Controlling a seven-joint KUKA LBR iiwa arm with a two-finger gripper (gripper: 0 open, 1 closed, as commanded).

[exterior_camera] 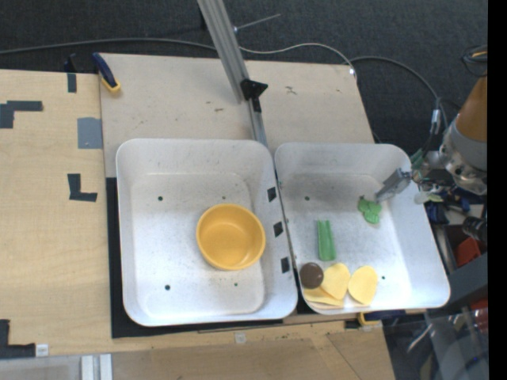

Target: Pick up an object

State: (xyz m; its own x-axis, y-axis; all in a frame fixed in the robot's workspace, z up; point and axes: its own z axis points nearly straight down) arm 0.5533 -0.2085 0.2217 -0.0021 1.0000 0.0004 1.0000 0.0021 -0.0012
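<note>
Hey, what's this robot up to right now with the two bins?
The arm reaches in from the right, and its gripper hovers low in the right bin, right at a small green object. I can't tell if it holds it. Also in that bin lie a green stick-shaped piece, a brown round piece and some yellow pieces. The left bin holds a yellow bowl, untouched.

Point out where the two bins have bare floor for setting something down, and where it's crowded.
Left bin: bare all around the yellow bowl. Right bin: back half bare, up to the gripper by the green lump. Crowded at its front: green stick, brown ball, yellow slices.
</note>
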